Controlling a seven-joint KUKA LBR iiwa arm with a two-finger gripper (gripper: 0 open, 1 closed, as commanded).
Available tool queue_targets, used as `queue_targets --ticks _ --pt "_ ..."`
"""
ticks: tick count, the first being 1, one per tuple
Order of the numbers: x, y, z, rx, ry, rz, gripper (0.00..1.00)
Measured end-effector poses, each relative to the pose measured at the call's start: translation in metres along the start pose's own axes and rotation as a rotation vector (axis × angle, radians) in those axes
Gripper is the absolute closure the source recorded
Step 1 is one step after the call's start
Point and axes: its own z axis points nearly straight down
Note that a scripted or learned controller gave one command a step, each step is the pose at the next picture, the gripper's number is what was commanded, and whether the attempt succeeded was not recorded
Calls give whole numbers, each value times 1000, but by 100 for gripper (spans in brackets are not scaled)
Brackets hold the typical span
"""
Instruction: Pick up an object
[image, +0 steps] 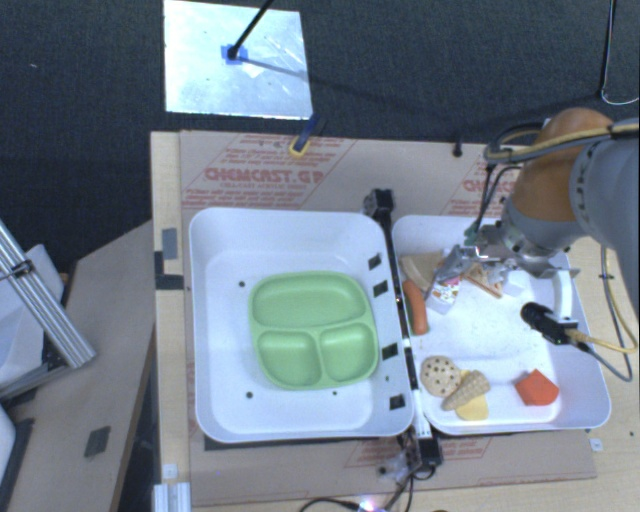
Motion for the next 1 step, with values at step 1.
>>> queue_targets --ticks 1 --pt "2 6 11 -18 1 -5 0"
